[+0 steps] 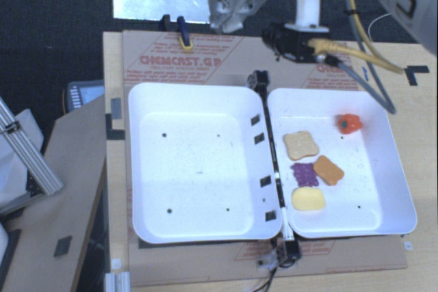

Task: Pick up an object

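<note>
My gripper (228, 18) hangs high at the top of the view, above the cardboard behind the bins, with nothing seen between its fingers. In the right bin (390, 215) lie a red-orange pepper-like toy (348, 123) at the back right, a beige bread slice (301, 144), a purple grape cluster (305, 174), an orange piece (328, 170) and a yellow piece (308, 199) near the middle. All of them are far below and to the right of the gripper.
The left bin (144, 215) sits beside the right one, with a black divider clip strip (268, 147) between them. A blue-and-yellow clamp (184, 34) holds the cardboard sheet at the back. An aluminium rail (27, 154) stands at the left.
</note>
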You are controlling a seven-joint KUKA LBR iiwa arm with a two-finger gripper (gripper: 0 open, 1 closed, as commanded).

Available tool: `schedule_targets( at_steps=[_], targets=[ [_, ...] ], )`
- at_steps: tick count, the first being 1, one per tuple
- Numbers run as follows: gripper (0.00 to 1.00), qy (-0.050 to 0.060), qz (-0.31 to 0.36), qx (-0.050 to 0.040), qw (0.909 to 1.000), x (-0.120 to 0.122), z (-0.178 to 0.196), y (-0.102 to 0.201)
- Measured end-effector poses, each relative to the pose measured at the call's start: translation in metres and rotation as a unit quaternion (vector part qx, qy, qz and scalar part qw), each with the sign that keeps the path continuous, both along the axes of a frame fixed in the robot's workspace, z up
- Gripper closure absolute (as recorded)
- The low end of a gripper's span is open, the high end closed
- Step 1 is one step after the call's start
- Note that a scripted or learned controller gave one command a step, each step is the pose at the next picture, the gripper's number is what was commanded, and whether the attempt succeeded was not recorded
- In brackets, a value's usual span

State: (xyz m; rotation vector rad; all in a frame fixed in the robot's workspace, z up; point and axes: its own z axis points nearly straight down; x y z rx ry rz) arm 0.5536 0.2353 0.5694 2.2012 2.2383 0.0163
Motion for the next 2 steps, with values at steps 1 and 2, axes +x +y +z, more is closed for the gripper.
schedule_targets(
  at_steps=[1,2],
  targets=[
    [1.00,-0.001,0.002,0.0007,1.0000,0.0000,0.0113,0.0004],
    [0.00,-0.001,0.002,0.0006,1.0000,0.0000,0.0109,0.0004]
  ],
)
